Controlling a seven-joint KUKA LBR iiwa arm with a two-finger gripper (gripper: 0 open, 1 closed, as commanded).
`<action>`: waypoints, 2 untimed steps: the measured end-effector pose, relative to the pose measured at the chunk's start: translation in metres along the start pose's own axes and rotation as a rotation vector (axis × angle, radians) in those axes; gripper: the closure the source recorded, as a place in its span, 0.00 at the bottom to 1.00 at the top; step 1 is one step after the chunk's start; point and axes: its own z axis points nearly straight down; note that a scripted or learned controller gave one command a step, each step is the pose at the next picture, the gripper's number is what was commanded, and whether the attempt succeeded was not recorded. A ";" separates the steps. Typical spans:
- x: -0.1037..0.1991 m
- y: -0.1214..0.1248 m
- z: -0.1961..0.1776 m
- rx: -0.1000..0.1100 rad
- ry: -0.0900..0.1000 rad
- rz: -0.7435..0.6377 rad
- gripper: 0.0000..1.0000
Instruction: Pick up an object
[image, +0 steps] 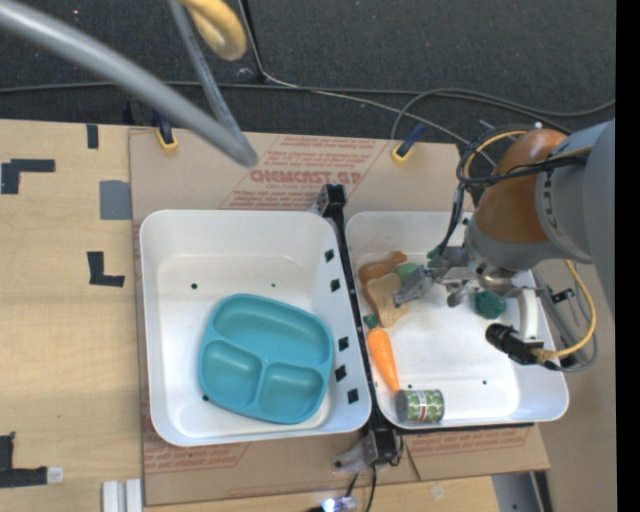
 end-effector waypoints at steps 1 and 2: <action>0.001 0.002 -0.013 -0.005 0.000 -0.002 1.00; 0.004 0.006 -0.075 -0.011 0.000 -0.002 1.00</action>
